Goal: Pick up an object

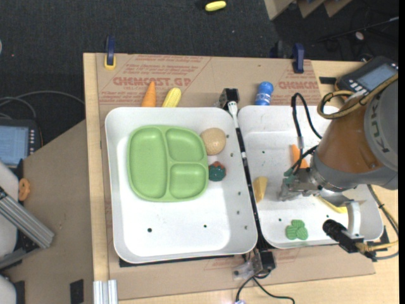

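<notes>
You are looking down on two shallow white bins; the arm (pixel 354 144) is reaching in from the right and lowering its gripper (pixel 290 185) into the right bin (pixel 272 122). Whether it is gripping anything, you cannot tell from this angle. Candidate objects are lying close by: a pale yellow wedge (pixel 260 188) just left of the gripper, a knobbly green broccoli-like piece (pixel 295 230) nearer you, and a small orange piece (pixel 295 152) just beyond. For a clean pick, you are best centring over one piece, clear of the bin wall. The wedge looks smooth and tapered, likely slippery. The left bin (pixel 171 233) is holding a glossy green divided plate (pixel 167 162), a tan egg-shaped item (pixel 214 140) and a small green-and-red toy (pixel 217 171).
</notes>
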Action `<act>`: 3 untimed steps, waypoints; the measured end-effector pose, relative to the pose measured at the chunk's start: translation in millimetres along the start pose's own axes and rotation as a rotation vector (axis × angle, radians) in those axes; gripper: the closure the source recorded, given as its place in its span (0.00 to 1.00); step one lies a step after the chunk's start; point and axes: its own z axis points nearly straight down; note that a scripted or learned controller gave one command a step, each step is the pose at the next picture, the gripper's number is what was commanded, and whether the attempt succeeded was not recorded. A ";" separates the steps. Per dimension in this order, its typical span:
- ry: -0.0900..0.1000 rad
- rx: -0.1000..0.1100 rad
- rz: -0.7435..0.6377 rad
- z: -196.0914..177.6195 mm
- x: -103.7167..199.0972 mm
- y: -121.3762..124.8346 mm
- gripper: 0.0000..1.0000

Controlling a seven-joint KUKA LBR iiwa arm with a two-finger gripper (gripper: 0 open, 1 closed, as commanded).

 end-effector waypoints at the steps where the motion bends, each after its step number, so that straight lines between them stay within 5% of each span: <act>1: -0.004 -0.002 0.005 -12.3 -80.6 5.1 1.00; 2: 0.000 0.000 -0.001 -11.3 -75.2 5.3 0.00; 3: 0.000 -0.003 -0.007 11.5 -41.0 67.3 0.00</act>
